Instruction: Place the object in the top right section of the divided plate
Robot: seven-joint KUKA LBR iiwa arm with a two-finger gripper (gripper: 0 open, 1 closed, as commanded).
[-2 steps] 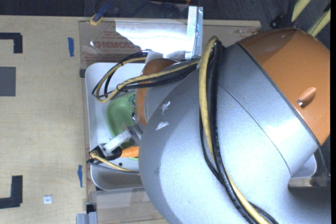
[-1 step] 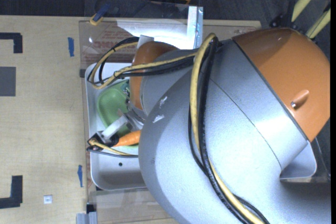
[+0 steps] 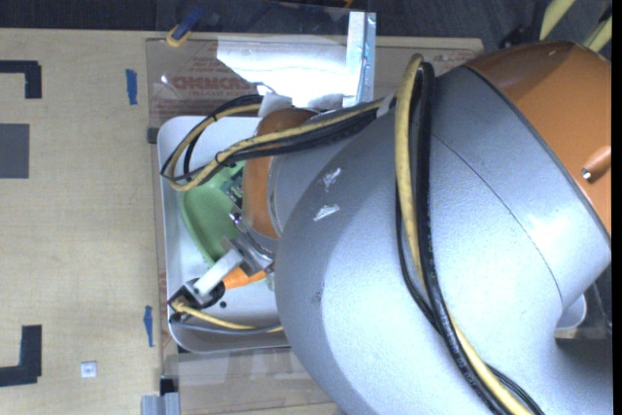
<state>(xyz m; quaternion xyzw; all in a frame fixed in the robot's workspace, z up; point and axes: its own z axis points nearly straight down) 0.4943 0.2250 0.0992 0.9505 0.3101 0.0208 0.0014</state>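
Arm low in the white bin, at the green plate

The arm (image 3: 457, 238) covers most of the bin (image 3: 209, 333), with its gripper (image 3: 240, 233) down beside the green plate (image 3: 202, 209). I cannot tell whether it is wide, narrow or holding anything. A small orange thing (image 3: 245, 279), probably the object, lies just below the plate's edge. This looks like the pick or carry step; next the object must go into the plate's top right section.
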